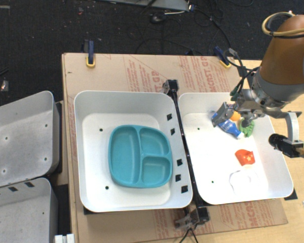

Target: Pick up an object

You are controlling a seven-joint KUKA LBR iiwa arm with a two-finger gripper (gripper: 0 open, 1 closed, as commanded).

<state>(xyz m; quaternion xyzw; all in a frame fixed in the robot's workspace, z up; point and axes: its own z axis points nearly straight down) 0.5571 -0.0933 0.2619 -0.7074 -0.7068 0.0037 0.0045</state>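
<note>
Camera view: gripper (236, 116) low over a cluster in right bin (273, 186), at blue object (228, 125) w/ green piece (249, 129) beside, prob. lining up a grasp; can't tell its state; orange object (245, 157) nearby; teal tray (140, 156) in left bin (91, 151).

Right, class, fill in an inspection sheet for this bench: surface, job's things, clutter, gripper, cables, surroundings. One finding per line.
Surface: cardboard-topped bench bearing a left bin and a right bin, both white.
Job's things: in the right bin, a blue object with green and orange pieces bunched beside it under the wrist; an orange-red object lying apart; a pale clear object nearer the front.
Clutter: teal divided tray in the left bin.
Gripper: gripper low over the bunch; grasp cannot be told.
Cables: black cables on the floor behind the bench.
Surroundings: dark floor; spare white bins at left.
</note>
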